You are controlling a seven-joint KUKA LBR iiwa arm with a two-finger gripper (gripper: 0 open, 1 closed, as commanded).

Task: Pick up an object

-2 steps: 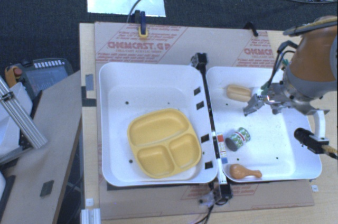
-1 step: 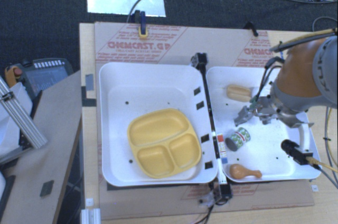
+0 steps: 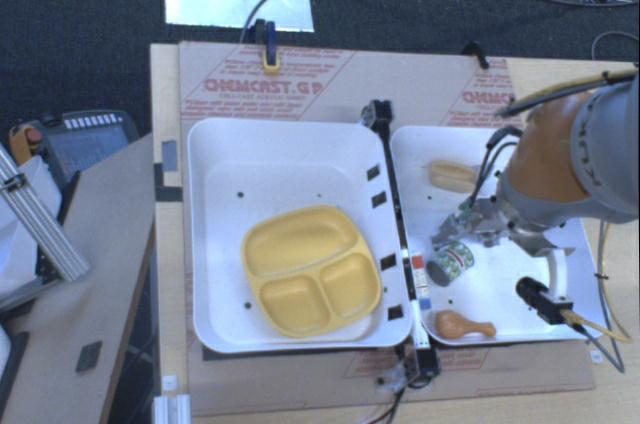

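In the right bin (image 3: 500, 140), a small can (image 3: 451, 263) with a green and red label lies tilted near the left wall. My gripper (image 3: 458, 230) hangs just above and behind the can, very close to its top end; I cannot tell whether it touches it. A tan bread-like piece (image 3: 452, 176) lies at the back of this bin. An orange drumstick-shaped toy (image 3: 462, 324) rests at the front edge. The arm's grey and orange wrist (image 3: 560, 162) covers the right part of the bin.
The left bin (image 3: 220, 212) holds a yellow divided plate (image 3: 310, 267) toward its front right. A black divider strip (image 3: 395, 222) runs between the bins. Cardboard (image 3: 330, 82) lies under both bins, with a clamp at the back.
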